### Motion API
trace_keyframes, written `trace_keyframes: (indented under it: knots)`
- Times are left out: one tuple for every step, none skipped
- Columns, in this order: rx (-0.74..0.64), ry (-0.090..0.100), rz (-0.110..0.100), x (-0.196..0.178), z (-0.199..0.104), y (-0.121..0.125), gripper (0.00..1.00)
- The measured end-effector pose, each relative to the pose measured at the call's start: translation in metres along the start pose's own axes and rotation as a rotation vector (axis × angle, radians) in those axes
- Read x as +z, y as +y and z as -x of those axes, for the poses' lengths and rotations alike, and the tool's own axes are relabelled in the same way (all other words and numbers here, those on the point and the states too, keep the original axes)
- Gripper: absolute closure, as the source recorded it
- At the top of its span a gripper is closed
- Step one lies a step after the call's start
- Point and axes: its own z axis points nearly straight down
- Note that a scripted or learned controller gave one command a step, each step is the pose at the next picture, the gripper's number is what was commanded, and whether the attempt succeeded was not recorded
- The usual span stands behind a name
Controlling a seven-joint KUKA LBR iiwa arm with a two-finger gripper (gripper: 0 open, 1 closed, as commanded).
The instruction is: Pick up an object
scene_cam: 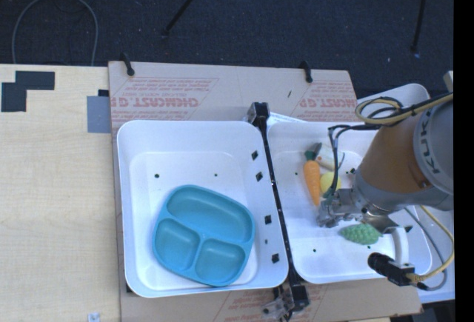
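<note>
The claw [331,214] is parked low in the right bin [311,269], right beside the carrot [312,180] and green toy [360,233] (its opening can't be made out, nothing seen held). A miss is likely: objects are crowded, so one could get nudged aside.

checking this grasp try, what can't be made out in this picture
- Hand, camera view: too small and shadowed to tell whether its fingers are open or shut.
- Yellow object: partly hidden behind the carrot and cables, kind unclear.
- Green object: too blurred to identify.
- Right bin: far side covered by the arm.
</note>
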Motion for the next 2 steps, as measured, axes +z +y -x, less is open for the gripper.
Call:
trace_keyframes:
  knots:
    - [-0.001,-0.002,0.002,-0.055,0.010,0.002,1.00]
    - [-0.008,-0.002,0.002,-0.111,0.002,0.005,1.00]
